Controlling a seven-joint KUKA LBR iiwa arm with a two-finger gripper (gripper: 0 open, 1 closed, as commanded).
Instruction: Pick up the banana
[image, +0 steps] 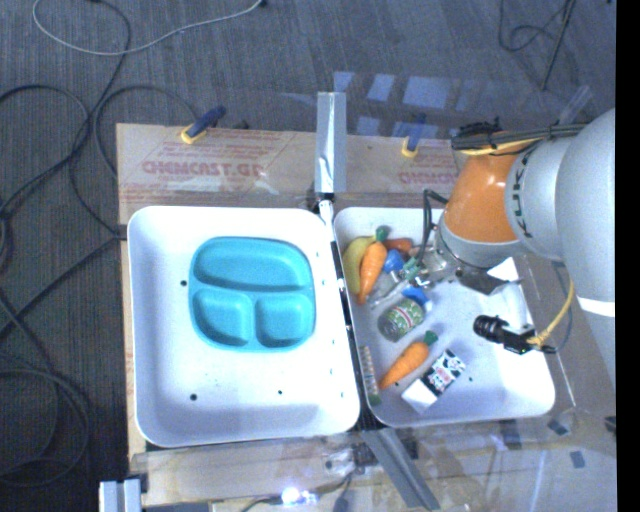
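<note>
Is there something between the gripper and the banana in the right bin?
Yes. Toward the gripper, an orange carrot lies against the banana, and a small blue thing sits beside that carrot.

The arm (585, 190) is big, round and smooth, and it is light grey. It shows over the right side of the right bin (500, 390). An orange band (478, 205) goes round it like a fat ring, over the far edge of that bin. Some dark letters (516, 196) are printed on the grey part just beside the orange. A thin black cable (430, 205) loops out by the band. The gripper (428, 265), over the middle of the bin, is small, with grey and dark metal bits.
</note>
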